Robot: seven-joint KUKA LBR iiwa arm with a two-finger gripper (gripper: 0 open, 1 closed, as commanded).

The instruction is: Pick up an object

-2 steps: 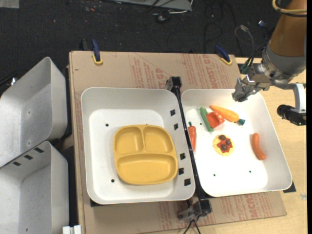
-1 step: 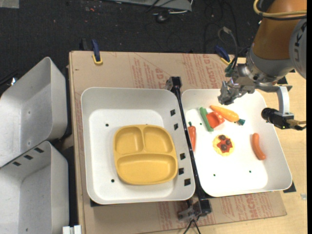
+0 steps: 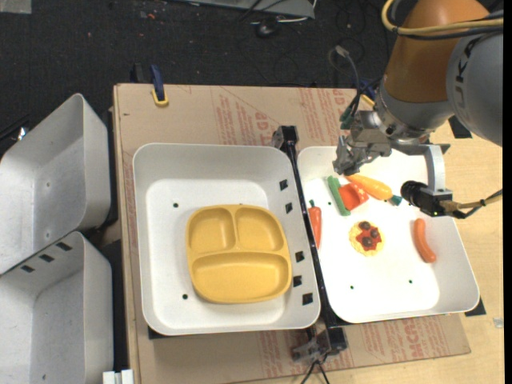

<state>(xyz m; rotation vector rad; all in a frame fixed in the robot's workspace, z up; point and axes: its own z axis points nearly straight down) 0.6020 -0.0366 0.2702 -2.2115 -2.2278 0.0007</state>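
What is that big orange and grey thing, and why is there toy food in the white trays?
That is a robot arm, seen by a camera looking down from above. It reaches in from the right. At its end is a two-finger gripper, its hand, hovering over the right white bin. That bin holds toy food: an orange carrot, a green stick, a red pepper piece, a small round pizza, and a sausage. The left white bin holds a yellow divided plate. I cannot tell whether it holds anything.
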